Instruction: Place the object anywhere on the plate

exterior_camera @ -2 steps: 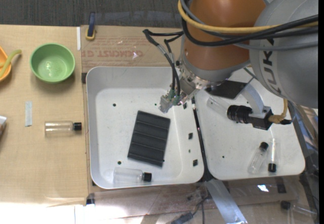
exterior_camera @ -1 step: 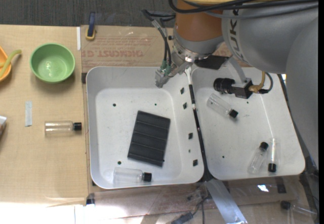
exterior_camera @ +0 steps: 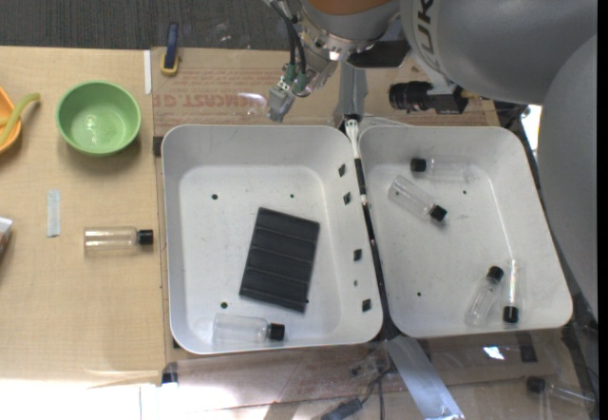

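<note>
Camera view: the dark ribbed plate [exterior_camera: 279, 259] is seen lying in the left bin [exterior_camera: 180, 219], a capped vial [exterior_camera: 245, 330] just below it. The gripper [exterior_camera: 285, 97] is raised beyond the bins; its state cannot be told.

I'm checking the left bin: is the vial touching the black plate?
Apart. The camera view shows white bin floor between the vial and the black plate.
</note>
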`<state>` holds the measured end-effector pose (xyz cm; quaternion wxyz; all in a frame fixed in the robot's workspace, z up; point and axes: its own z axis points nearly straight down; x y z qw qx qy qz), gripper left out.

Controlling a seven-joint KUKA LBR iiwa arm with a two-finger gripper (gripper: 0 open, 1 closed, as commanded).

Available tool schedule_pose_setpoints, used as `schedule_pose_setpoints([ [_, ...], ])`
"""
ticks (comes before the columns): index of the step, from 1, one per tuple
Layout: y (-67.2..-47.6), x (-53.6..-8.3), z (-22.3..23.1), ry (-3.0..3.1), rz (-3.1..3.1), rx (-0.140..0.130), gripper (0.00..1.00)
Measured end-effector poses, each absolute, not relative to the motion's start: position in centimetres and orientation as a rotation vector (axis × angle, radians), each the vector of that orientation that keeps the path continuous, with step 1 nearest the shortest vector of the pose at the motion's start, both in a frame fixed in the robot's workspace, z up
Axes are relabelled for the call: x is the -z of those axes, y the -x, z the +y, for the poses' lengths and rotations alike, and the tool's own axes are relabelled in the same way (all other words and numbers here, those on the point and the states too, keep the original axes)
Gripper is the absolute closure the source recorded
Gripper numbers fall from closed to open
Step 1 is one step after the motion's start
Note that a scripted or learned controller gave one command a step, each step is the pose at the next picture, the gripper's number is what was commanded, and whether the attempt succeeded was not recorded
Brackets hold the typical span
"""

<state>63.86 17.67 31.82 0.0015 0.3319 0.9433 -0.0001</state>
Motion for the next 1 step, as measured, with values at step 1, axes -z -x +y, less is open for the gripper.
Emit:
schedule_pose_setpoints([
  [1,-64.33,-31.33,20.8,-1.376,2.822,0.002,1.0],
])
